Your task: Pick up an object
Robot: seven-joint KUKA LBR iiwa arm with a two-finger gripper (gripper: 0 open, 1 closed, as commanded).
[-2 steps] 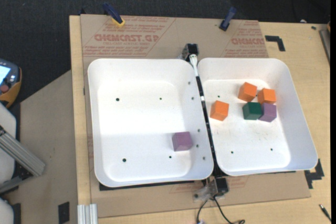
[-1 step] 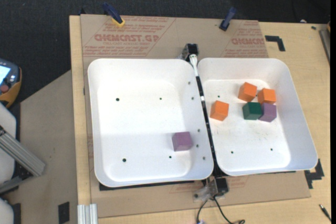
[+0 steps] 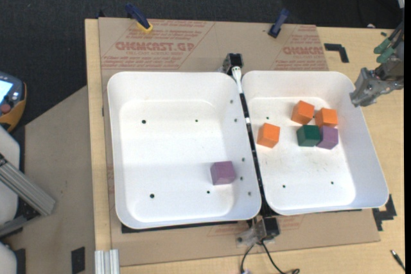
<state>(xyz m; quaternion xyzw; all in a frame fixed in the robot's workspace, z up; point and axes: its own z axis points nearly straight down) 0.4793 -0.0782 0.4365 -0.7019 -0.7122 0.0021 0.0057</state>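
Note:
A purple cube (image 3: 223,172) lies alone in the left bin (image 3: 128,138), near its front right corner. The right bin (image 3: 359,183) holds a cluster in its far half: three orange cubes (image 3: 303,111) (image 3: 327,117) (image 3: 268,135), a dark green cube (image 3: 309,135) and a second purple cube (image 3: 328,137) touching the green one. My gripper (image 3: 365,92) hangs at the right bin's far right rim, to the right of the cluster and apart from every cube.
Both bins rest on a cardboard sheet (image 3: 192,42) held by a blue-and-yellow clamp (image 3: 139,18) and a blue clamp (image 3: 279,23) at the far edge. A black clip (image 3: 232,63) joins the bins at the back, with another fitting (image 3: 262,230) at the front.

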